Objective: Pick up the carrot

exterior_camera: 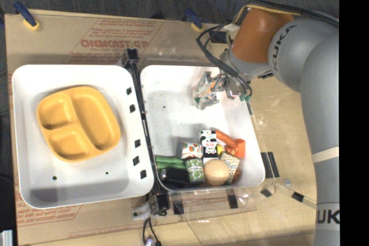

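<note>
Lying at the near right of the right bin (173,118), the carrot (232,143) sits among our other toy foods. Our gripper (209,91) hangs well apart near the far wall; its grip we cannot tell.

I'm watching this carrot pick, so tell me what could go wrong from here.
The carrot lies wedged among packed items against the right bin wall, so the gripper may struggle to get around it. It could grab or knock the milk carton or bread roll instead.
</note>
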